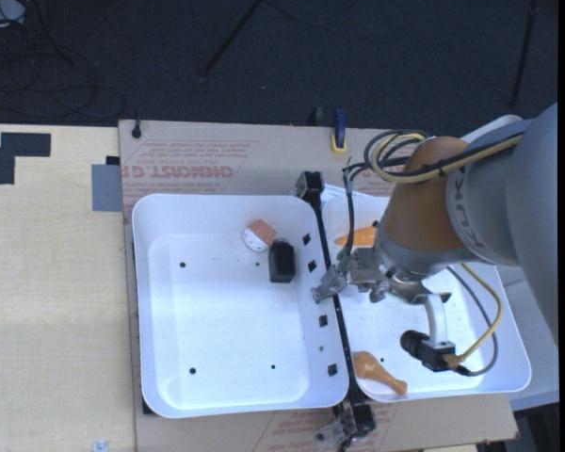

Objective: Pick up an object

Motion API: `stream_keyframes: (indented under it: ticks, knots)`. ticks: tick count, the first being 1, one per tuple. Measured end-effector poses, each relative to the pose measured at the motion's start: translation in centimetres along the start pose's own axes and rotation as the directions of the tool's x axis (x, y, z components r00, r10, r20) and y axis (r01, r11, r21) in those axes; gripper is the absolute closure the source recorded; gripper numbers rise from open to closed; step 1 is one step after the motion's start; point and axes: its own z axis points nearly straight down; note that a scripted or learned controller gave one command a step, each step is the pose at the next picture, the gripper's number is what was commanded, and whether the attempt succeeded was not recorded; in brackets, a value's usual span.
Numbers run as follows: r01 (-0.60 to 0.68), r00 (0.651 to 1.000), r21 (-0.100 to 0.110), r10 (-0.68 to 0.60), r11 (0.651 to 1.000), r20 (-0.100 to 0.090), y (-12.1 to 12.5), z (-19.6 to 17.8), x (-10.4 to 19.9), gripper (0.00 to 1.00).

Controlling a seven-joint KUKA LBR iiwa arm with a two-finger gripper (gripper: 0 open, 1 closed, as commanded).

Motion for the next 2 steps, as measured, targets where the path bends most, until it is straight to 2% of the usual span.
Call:
stream_keyframes:
  ticks: [1,2]
  knots:
    - [0.007,1.0,-0.001,-0.007,1.0,-0.007,0.7,-1.2,-1.1,0.0]
    - [0.002,1.0,-0.009,-0.001,1.0,0.014,10.2,-5.8,-4.4,0.0]
